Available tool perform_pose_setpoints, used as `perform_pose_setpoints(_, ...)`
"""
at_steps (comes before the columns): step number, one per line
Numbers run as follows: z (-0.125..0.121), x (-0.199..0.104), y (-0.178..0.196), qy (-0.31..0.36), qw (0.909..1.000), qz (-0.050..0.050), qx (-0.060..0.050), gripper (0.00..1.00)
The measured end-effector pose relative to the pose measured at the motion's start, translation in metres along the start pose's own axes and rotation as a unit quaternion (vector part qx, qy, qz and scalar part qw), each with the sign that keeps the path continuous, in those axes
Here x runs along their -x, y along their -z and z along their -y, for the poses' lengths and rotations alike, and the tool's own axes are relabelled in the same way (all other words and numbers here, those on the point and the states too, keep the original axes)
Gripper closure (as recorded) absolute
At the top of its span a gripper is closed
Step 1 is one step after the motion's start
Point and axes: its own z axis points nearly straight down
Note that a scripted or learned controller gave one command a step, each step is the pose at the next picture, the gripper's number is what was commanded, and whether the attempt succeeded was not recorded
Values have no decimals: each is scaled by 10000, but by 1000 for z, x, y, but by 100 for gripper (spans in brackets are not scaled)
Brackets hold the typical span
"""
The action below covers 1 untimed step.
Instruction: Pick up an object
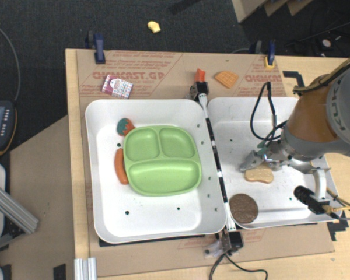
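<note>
The tool [258, 159] sits just far-left of the flat tan biscuit-shaped piece [259, 175], which lies lengthwise left-right; its grip state seems unreadable.

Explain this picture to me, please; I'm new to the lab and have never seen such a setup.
One camera looks down at a slant on a bench with two white bins. The grey and orange robot arm reaches in from the right; its gripper is low in the right bin, just above a tan cookie. A brown disc lies nearby. The left bin holds a green divided plate with an orange sausage beside it. Nothing is visibly held.
</note>
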Motion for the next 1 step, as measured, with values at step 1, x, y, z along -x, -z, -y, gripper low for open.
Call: perform_pose_setpoints(1, -3, 1, 16, -2, 10000, 13, 51, 100)
